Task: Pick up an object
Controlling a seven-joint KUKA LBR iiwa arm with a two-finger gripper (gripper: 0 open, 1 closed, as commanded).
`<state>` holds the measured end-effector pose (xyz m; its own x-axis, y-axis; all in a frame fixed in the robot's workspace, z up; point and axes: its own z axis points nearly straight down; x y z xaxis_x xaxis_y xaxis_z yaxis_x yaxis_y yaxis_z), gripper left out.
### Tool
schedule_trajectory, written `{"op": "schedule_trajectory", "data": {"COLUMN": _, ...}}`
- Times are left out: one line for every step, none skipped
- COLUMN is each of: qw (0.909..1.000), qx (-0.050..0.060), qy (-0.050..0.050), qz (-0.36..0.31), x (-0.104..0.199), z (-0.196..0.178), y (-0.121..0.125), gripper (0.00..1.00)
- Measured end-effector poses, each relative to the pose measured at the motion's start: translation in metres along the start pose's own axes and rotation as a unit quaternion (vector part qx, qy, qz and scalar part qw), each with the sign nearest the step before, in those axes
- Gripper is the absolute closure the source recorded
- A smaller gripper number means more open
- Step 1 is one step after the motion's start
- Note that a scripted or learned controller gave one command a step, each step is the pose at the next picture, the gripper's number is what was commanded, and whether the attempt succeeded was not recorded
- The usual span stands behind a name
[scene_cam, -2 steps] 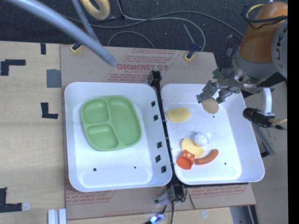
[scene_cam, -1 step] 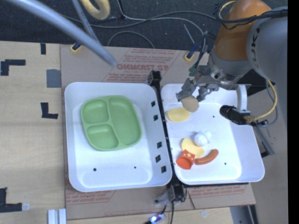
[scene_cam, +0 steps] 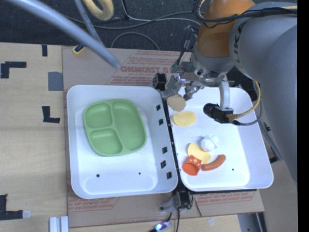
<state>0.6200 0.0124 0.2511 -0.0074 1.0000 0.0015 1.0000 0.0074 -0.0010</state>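
While jaws (scene_cam: pixel 179 94) grip a tan disc (scene_cam: pixel 176 103), green tray (scene_cam: pixel 115 127) in left bin (scene_cam: pixel 77 144), toy food (scene_cam: pixel 203 153) in right bin (scene_cam: pixel 251 173).

Wooden bench top (scene_cam: pixel 29 144) with black tape marks (scene_cam: pixel 48 114) on the left side. Brown cardboard sheet (scene_cam: pixel 137 64) lies under the two bins. Dark carpeted floor (scene_cam: pixel 43 33) behind the bench, black cables (scene_cam: pixel 145 18) trailing across it. Light is even, soft shadows only.

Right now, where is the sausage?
The sausage lies in the right bin, near its front, beside the red cup and below the white ball.
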Motion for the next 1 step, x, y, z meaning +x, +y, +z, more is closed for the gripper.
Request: {"op": "schedule_trajectory", "data": {"qw": 1.0, "qx": 0.0, "qy": 0.0, "qz": 0.0, "x": 0.0593, "z": 0.0001, "y": 0.0134, "gripper": 1.0}}
